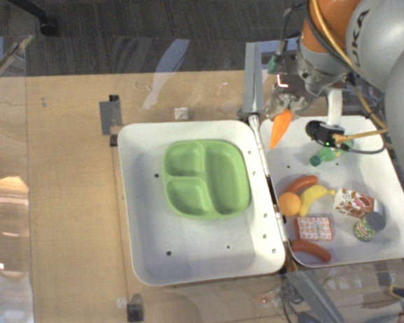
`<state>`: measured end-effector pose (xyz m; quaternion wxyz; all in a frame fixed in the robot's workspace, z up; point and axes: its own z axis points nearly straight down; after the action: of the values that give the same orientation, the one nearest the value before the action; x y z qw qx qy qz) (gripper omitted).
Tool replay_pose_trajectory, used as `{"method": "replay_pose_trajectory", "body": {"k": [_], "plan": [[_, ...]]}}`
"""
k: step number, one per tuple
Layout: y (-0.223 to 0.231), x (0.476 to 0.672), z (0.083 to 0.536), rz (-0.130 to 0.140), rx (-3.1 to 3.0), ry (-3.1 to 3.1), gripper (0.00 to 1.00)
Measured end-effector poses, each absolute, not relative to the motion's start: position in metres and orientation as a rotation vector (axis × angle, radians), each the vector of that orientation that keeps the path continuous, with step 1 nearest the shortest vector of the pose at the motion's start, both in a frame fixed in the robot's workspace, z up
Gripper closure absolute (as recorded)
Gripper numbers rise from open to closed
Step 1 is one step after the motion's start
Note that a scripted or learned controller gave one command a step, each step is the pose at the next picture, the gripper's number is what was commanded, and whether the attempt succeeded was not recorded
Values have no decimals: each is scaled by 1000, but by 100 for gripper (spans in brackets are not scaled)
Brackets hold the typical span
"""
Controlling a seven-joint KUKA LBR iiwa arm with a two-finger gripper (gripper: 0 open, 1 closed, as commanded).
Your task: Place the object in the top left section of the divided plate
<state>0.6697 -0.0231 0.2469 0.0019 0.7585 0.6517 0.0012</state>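
Spanning the tabletop [65, 204], two white bins sit side by side. Left of the hand [282, 109], the left bin [154, 260] carries the green divided plate [207, 178]. The hand grips a toy carrot [279, 128] between its fingers, over the right bin's [395, 196] far-left corner. Below lie a sausage [302, 184], banana [316, 195] and orange [289, 203].
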Motion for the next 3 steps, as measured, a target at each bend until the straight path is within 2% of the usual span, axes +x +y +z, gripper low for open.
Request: {"method": "replay_pose_trajectory", "body": {"k": [1,2,3], "plan": [[67,653,185,4,2218,2223,100],[130,598,199,8,2257,2183,100],[89,609,201,5,1909,2492,100]]}}
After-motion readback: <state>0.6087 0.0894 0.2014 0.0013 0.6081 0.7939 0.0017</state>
